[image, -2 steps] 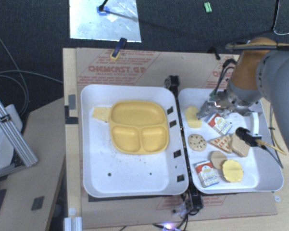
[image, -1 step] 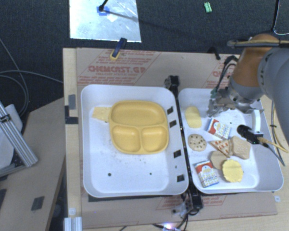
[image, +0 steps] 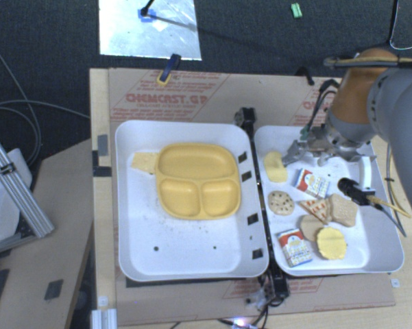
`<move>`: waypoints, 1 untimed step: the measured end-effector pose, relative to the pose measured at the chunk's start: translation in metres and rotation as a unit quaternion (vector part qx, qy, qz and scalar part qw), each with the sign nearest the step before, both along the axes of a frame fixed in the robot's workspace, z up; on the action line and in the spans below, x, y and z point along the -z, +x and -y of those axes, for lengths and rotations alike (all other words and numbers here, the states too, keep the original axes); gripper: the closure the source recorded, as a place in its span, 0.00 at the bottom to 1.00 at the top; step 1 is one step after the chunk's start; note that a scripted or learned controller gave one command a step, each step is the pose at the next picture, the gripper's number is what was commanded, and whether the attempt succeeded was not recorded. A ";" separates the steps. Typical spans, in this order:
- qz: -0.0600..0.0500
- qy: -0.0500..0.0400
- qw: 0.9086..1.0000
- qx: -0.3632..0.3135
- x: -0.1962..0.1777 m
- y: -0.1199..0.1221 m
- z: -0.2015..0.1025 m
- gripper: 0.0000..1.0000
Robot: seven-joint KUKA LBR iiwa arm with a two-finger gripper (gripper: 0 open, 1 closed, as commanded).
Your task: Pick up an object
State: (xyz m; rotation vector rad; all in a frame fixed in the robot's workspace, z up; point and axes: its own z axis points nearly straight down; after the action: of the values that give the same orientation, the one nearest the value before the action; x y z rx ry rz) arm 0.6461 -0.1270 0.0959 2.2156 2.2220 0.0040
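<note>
Reaching in from the right, the arm hangs over the far part of the right bin, and the gripper sits low there, just right of a pale yellow block. It is too small and dark to tell how the gripper is set, and nothing can be seen held in it. The yellow block looks like the closest thing to grab. It lies near the bin's left wall, far from the cookie. It looks like toy food, so it is likely light and a bit squishy, and it should not break. Its sides look smooth, so a grab across its short middle seems best. Nearer in the same bin lie a bread slice, a round yellow piece and a little box. The left bin holds a yellow tray.
</note>
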 end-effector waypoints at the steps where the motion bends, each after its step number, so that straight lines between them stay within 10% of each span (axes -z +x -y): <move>1: -0.003 0.000 1.000 0.001 0.012 -0.033 0.004 0.00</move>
State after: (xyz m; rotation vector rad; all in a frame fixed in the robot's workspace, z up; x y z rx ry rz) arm 0.6128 -0.1312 0.0838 2.2210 2.2228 -0.0019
